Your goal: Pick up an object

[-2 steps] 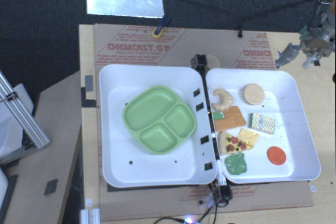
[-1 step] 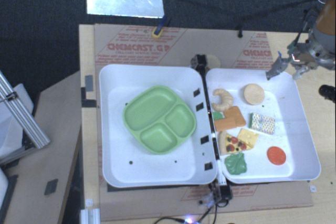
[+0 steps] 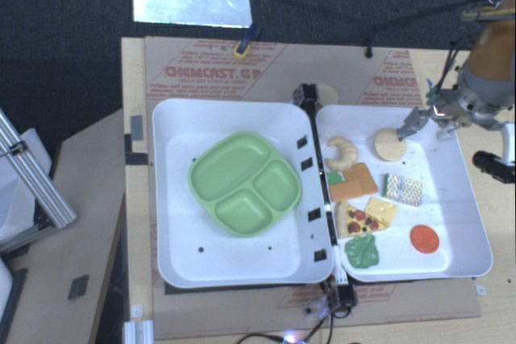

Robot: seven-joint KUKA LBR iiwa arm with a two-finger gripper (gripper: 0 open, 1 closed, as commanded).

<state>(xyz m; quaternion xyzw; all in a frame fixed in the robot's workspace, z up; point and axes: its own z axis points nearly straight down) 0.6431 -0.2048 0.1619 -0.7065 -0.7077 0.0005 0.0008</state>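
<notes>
Nearest the camera, along the front of the right white bin [image 3: 476,250], lie a soft green leaf-shaped toy [image 3: 362,251], a flat round orange-red disc [image 3: 424,238], a pizza-slice toy with red dots [image 3: 355,220] and a pale yellow cheese-like wedge [image 3: 380,212]. Behind them sit a flat orange slab [image 3: 353,183], a small speckled green-and-white block [image 3: 403,189] and a tan croissant-shaped toy [image 3: 341,152].

The left white bin [image 3: 173,133] holds a light green three-compartment plastic plate [image 3: 245,184].

Farthest back in the right bin rests a flat round beige disc [image 3: 390,145], the piece nearest my jaws [image 3: 416,125], which hover just beside its far right edge. I judge it light and rigid, thin enough to slip (a low profile leaves little to pinch), so the hold belongs across its rim, one finger on each side.

Whether my jaws stand apart or together I cannot tell; they blur into a grey smear at the wrist's end, and nothing is seen between them. My arm is cut off at the right edge. The brown desk [image 3: 210,68] carries red lettering, partly covered by both bins.
</notes>
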